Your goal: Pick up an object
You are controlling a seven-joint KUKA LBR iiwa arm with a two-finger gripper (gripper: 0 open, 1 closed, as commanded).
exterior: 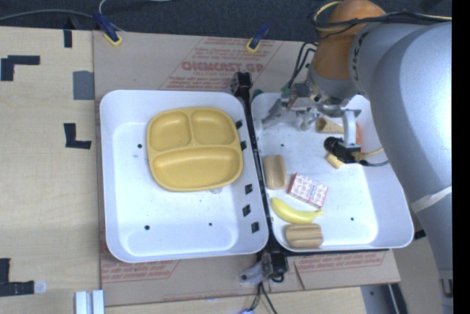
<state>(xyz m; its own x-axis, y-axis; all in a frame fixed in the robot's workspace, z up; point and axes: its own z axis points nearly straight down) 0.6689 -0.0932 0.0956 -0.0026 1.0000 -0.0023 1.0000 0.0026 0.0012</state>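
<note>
Left white bin [125, 232] holds a yellow divided plastic plate [195, 147]; right white bin [382, 221] has a tan bread roll [275, 172], red-and-white carton [308, 191], yellow banana [295, 212] and tan hot-dog bun [303, 235]. Gripper [312, 114] hangs over the right bin's far end, apart from them; can't tell its grip, prob. nothing held.

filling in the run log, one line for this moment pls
gripper: over right bin top, nothing seen held | banana, small box: lying in bin | yellow tray: left bin

Mustard-yellow divided plate [195, 147] in the white left bin [121, 180]; lower right, yellow banana [295, 212], red-and-white patterned packet [308, 190], tan bread rolls [303, 235].
</note>
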